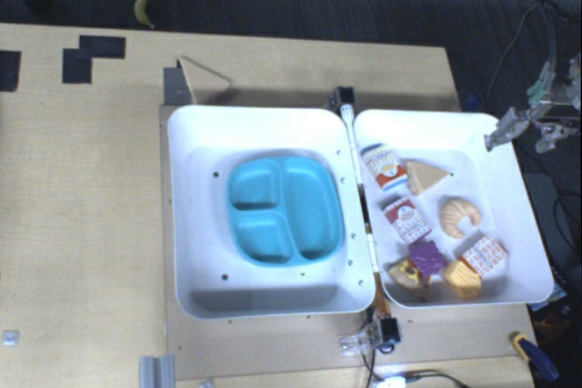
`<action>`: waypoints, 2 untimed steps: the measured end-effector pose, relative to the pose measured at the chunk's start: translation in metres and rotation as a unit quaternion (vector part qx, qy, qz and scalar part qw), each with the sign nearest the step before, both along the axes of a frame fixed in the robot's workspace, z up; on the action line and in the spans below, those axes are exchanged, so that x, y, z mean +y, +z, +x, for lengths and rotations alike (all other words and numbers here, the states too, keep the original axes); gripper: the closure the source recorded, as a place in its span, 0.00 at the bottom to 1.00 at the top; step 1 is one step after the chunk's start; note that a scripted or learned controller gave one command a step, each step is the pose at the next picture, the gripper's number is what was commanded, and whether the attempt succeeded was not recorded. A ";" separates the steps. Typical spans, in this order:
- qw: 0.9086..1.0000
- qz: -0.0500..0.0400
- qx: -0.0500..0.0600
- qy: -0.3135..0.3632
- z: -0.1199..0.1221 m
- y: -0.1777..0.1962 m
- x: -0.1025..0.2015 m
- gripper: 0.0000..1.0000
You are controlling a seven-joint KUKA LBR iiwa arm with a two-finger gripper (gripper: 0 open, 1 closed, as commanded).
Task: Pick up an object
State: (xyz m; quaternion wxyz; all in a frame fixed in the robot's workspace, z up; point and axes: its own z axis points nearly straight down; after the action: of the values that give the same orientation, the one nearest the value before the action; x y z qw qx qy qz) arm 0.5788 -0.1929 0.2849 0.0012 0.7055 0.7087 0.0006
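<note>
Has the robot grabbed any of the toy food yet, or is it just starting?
Just starting, it looks like. Nothing is done yet: the croissant, the purple toy and the little cartons, such as the carton, all lie in the right bin. The blue tray sits in the left bin. The tool sits at the right bin's far right corner, above the toys. Reaching down, grabbing one and lifting it are left.

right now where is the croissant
The croissant lies in the right bin, toward its right side, just below the tan wedge and above the small patterned box.
</note>
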 end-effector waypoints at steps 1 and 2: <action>1.000 0.001 0.002 -0.001 0.003 -0.138 -0.013 0.00; 1.000 0.000 -0.002 -0.001 -0.062 -0.198 0.010 0.00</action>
State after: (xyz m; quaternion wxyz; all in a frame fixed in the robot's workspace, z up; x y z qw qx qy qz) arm 0.5166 -0.1828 0.0869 0.0024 0.7060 0.7082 0.0018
